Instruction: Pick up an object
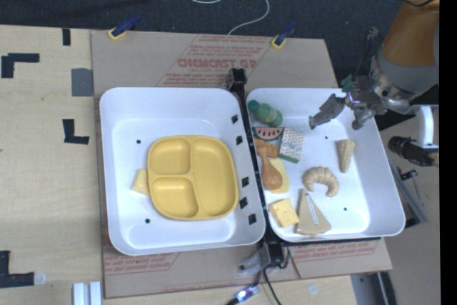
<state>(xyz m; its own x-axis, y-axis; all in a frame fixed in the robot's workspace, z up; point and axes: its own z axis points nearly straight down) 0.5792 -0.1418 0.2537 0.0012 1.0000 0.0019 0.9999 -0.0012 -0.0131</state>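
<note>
Camera view shows the fingers (341,113) spread open, holding nothing, above the right bin (378,218); no object grasped, pick-up remains outstanding.

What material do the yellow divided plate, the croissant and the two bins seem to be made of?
Yellow divided plate: likely moulded plastic, matte, with uniform colour and rounded compartment ridges.
Croissant: probably a plastic toy; its tan surface looks smooth and even.
Left bin and right bin: apparently thin white plastic, slightly glossy, with rounded formed corners.
</note>
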